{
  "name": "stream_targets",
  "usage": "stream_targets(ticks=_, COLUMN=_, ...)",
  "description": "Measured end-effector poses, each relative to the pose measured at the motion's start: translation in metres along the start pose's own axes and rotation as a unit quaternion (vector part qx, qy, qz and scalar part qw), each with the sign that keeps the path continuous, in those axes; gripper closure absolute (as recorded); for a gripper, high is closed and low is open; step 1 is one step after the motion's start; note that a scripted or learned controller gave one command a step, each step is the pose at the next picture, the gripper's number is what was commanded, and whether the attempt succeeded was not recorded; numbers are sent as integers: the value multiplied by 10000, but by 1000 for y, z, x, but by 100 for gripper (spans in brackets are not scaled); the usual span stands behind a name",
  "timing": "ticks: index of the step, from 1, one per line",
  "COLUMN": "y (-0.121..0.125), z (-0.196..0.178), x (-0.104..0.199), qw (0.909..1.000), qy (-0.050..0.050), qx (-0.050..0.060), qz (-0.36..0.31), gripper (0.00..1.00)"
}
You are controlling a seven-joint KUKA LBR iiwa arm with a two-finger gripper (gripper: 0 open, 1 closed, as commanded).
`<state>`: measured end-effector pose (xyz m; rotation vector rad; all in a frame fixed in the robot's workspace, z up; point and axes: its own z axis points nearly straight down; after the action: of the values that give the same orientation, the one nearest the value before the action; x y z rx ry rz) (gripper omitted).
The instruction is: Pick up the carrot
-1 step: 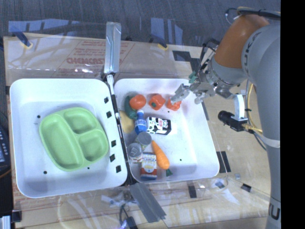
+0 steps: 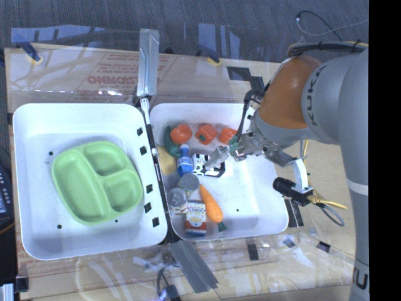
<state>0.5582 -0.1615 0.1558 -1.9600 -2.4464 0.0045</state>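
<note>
A wooden bench (image 2: 75, 80), covered with clear plastic sheeting and marked with strips of tape, stands on dark grey carpet and carries two shallow white bins side by side. The left bin (image 2: 31, 187) holds a light green divided plate (image 2: 97, 180) with three compartments, lying near the bin's middle.

The right bin (image 2: 266, 209) is crowded along its left half. Near the back wall sits a row of red-orange round pieces that look like tomatoes (image 2: 182, 133), with a dark green vegetable (image 2: 170, 144) at the row's left end. Just in front of them a small blue bottle (image 2: 185, 162) stands, with a pale yellow item (image 2: 165, 162) at its left against the bin's wall. Nearer the front are two metal cans (image 2: 188, 182), one beside the other, and a small carton with a printed label (image 2: 195, 219) lies at the front wall.

The carrot (image 2: 211, 207) lies in the front part of the right bin, slanted, touching the carton's right side, with a bit of green at its lower end. It rests on the bin floor, free of the gripper.

The gripper (image 2: 213, 163) hangs over the middle of the right bin, to the right of the blue bottle and behind the carrot, apart from it. Whether its fingers are spread or closed cannot be told at this size; nothing can be seen between them. The grey arm (image 2: 332, 105) with its orange band reaches in from the right.
</note>
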Motion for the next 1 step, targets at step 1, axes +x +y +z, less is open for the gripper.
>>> stream_targets(ticks=1, y=-34, z=38, x=27, qw=9996, qy=-5, qx=-7, qz=-299, gripper=0)
